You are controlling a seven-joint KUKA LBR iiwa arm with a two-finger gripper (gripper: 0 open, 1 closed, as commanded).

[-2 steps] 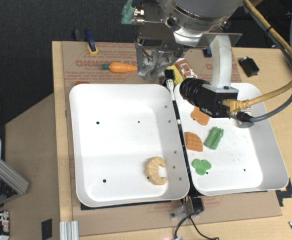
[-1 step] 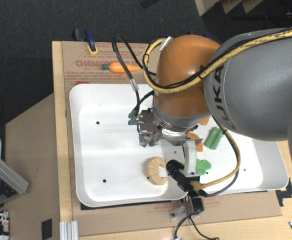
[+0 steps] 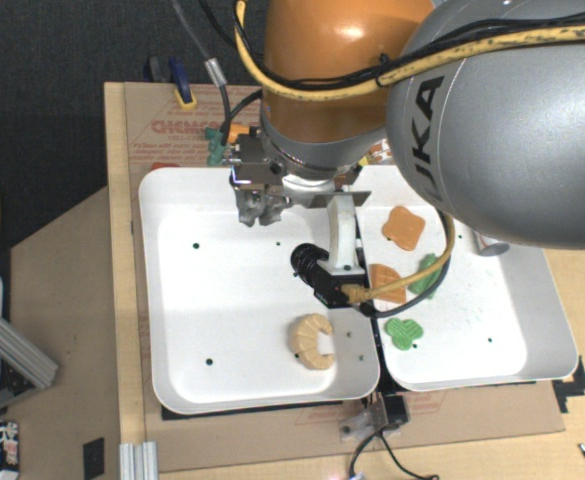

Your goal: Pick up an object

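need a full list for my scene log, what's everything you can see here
left bin: 1, white, left half of the bench
right bin: 1, white, touching the left bin's right side
ring-shaped piece: 1, tan, left bin, front right corner
flat piece: 1, orange, right bin, back left
second flat piece: 1, orange, right bin, by its left wall
curved piece: 1, dark green, right bin, beside the second flat piece, partly hidden
leafy piece: 1, bright green, right bin, front left
cardboard sheet: 1, brown with red print, under both bins
arm: 1, grey with orange band, from the right
gripper: 1, dark metal, over the back of the left bin
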